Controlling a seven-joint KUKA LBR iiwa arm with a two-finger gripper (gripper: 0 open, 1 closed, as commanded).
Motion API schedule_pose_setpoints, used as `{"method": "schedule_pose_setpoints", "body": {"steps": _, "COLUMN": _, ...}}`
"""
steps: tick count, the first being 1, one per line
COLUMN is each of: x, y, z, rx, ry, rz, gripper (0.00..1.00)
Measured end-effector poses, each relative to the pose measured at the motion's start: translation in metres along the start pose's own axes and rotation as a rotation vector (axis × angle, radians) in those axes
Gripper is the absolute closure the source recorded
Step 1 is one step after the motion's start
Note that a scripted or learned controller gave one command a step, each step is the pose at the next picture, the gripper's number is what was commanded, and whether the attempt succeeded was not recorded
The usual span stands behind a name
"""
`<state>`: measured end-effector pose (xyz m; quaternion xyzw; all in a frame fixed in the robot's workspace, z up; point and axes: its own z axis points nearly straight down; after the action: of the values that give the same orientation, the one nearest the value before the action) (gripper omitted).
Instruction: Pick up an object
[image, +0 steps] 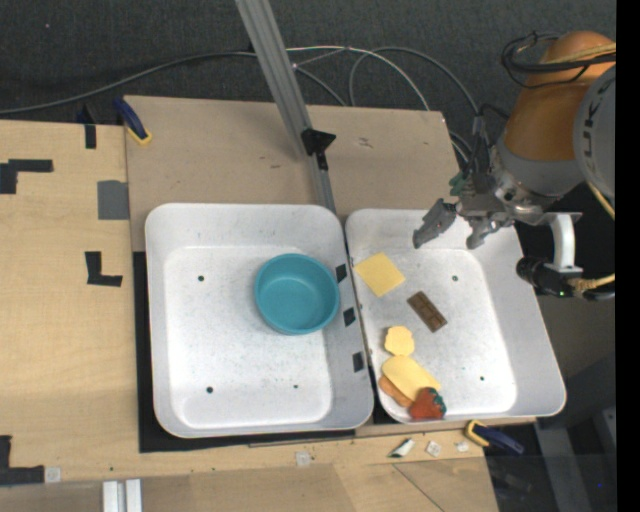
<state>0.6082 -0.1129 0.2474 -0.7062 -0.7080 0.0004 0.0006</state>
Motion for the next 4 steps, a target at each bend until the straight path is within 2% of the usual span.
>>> {"method": "schedule_pose_setpoints", "body": {"steps": 1, "x": 0.0, "y": 0.0, "z": 0.0, "rx": 0.0, "ry": 0.0, "rz": 0.0, "gripper": 0.0}}
{"method": "schedule_pose_setpoints", "body": {"steps": 3, "x": 0.004, "y": 0.007, "z": 0.124, "rx": 0.007, "ry": 0.0, "rz": 0.001, "gripper": 0.0}}
{"method": "schedule_pose_setpoints", "body": {"steps": 4, "x": 0.004, "y": 0.007, "z": 0.159, "rx": -0.001, "ry": -0.002, "rz": 0.0, "gripper": 0.0}}
